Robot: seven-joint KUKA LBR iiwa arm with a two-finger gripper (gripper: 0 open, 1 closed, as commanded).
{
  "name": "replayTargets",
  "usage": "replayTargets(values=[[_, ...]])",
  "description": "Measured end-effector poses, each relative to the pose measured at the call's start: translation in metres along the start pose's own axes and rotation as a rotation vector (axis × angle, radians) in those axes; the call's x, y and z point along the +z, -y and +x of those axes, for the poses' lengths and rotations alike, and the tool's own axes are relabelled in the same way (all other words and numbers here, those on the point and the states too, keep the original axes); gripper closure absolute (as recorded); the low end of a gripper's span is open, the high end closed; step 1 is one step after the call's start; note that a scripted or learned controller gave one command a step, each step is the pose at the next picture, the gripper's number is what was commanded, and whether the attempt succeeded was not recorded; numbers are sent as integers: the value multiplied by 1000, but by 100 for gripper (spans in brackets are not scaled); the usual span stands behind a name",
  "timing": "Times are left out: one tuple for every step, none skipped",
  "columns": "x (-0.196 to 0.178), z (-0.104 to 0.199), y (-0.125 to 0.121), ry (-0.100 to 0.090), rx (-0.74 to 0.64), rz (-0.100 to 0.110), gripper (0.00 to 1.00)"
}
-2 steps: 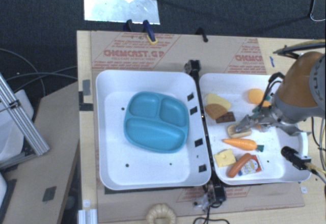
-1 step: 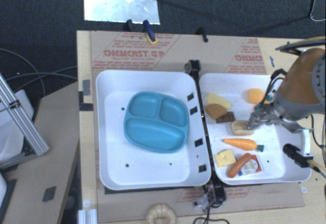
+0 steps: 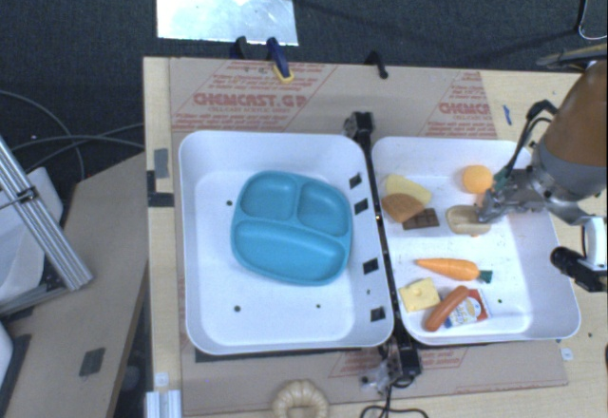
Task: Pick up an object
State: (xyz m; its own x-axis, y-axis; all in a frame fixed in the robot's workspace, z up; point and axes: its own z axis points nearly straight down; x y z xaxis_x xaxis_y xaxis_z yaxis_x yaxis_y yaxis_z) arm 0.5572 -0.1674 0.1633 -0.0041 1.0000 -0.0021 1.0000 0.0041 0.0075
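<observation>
Cardboard (image 3: 285,98) under the two bins carries red printing that we read as "CHEMCAST GP", once beside the left bin's far edge and again, partly cut off, near the far right corner. In the single overhead view, we see the left bin (image 3: 204,245) holding a blue divided tray (image 3: 290,226) with three compartments, set near its middle. The right bin (image 3: 541,283) holds the toy food: a yellow and brown wedge (image 3: 404,199) with a small dark brown block (image 3: 423,219) just beside it, an orange ball (image 3: 477,179) toward the far side, a tan oval piece (image 3: 465,219) near the centre, a carrot (image 3: 448,267) lying crosswise, a yellow cheese cube (image 3: 419,294) and a red sausage (image 3: 445,308) resting against a small packet (image 3: 468,312) whose print is too small for us to read. The arm reaches in from the right, and its gripper (image 3: 489,210) is down at the right end of the tan oval piece, touching or just above it; we cannot tell whether its fingers are spread or pressed together, nor whether they pinch the piece. A blue and yellow clamp (image 3: 278,60) sits at the far edge of the bench.
</observation>
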Motion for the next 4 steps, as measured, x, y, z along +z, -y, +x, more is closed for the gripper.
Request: replayTargets(values=[[-65,2,-5,0,-1,-1,100],[-62,2,-6,-1,-1,4,100],[-52,49,-24,-3,-5,4,100],[-65,107,-38,-4,-6,4,100]])
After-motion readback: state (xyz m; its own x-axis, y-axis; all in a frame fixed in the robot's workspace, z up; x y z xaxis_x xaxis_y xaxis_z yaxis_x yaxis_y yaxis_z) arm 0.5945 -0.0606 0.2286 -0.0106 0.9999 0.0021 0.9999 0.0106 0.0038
